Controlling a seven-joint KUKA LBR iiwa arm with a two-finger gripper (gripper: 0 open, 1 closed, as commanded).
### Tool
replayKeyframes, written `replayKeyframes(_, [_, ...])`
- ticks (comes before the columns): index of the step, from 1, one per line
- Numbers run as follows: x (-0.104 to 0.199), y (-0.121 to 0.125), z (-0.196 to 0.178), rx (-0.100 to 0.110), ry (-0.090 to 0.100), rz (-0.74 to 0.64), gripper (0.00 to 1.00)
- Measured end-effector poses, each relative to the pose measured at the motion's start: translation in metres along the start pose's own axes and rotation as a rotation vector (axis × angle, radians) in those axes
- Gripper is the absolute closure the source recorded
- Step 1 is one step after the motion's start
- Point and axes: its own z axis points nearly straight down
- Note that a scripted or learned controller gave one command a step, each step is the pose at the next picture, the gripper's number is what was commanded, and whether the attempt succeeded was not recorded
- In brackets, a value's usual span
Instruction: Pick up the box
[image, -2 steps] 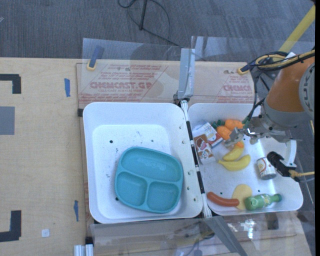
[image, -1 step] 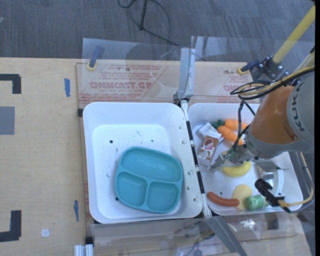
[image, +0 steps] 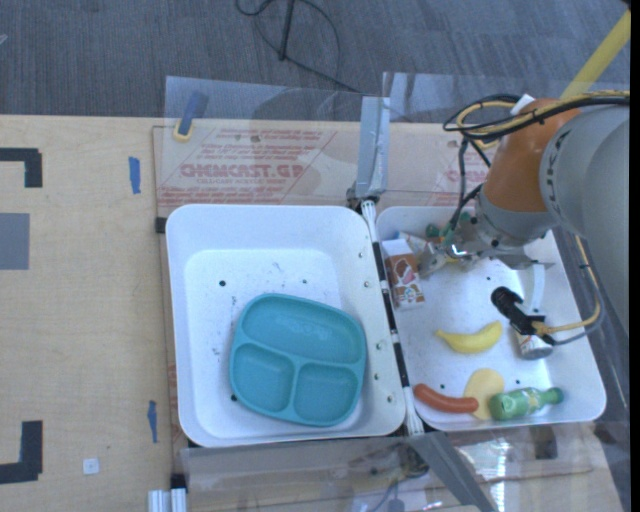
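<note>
Hand (image: 432, 258) of a grey arm, low in the right bin (image: 452, 300), near that bin's far left corner. It sits just beside the box (image: 405, 281), on the box's right, and looks close enough to touch it. Glare and the wrist above blur the view, so I cannot tell whether the hand is released or clenched, and nothing shows the box in its grip.

The box is small, white with red print, and rests against the right bin's left wall, toward the far end.

Judging from this, the step in hand is the approach and grasp, and the lift has not yet begun. The next move likely calls for the hand to straddle the box squarely and close on it. With the wall tight on the box's left, there looks to be little room on that side.

Nearer the camera, the right bin also holds a banana (image: 470, 339) at its middle. Along its near edge lie a red sausage (image: 445, 400), a yellow lump (image: 484, 383) and a green bottle (image: 525, 402) on its side.

The left bin (image: 200, 250) holds a teal divided plate (image: 298, 358), with nothing on it. Both bins sit side by side on a pale wood worktop (image: 80, 300).
</note>
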Motion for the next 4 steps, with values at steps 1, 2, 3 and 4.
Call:
replayKeyframes(1, [0.001,0.026,0.001,0.029,0.001,0.217,0.00])
replayKeyframes(2, [0.001,0.026,-0.005,0.033,-0.003,0.218,1.00])
replayKeyframes(3, [-0.001,0.024,-0.005,0.037,-0.008,0.220,0.00])
replayKeyframes(4, [0.004,0.009,-0.025,0.016,0.004,0.404,0.00])
